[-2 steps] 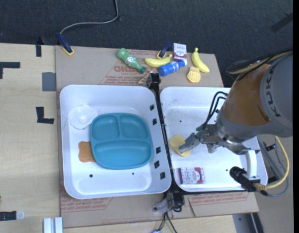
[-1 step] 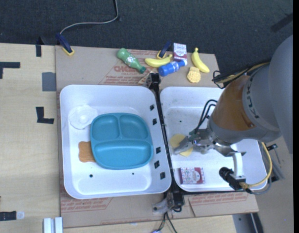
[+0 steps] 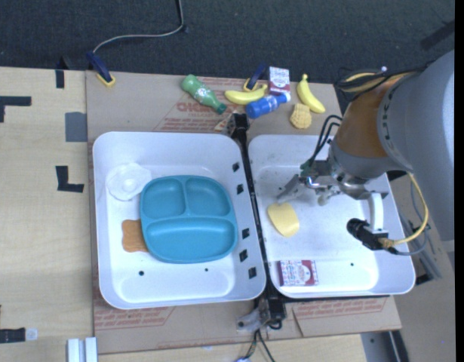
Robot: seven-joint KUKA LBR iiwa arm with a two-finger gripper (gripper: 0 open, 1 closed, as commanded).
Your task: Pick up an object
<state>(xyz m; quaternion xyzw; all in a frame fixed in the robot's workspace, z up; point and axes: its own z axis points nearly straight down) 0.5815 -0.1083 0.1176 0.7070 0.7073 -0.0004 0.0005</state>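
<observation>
My gripper (image 3: 303, 192) hangs over the back middle of the right bin (image 3: 367, 281), open, with nothing between its fingers. One finger (image 3: 286, 191) points left towards the bin's divider side. A pale yellow block (image 3: 284, 219) lies on the bin floor just in front of and below that finger, apart from it. A small red and white packet (image 3: 297, 272) lies flat near the bin's front edge. The grey arm with its orange band (image 3: 367, 127) comes in from the right and hides the bin's back right corner.
The left bin (image 3: 115, 281) holds a blue divided plate (image 3: 189, 219), a clear cup (image 3: 127, 181) and a tan piece (image 3: 131, 236) partly under the plate. Behind the bins lie a green bottle (image 3: 202, 93), two bananas (image 3: 244, 95), a blue bottle (image 3: 263, 105), a small carton (image 3: 279, 78) and a yellow toy (image 3: 300, 115).
</observation>
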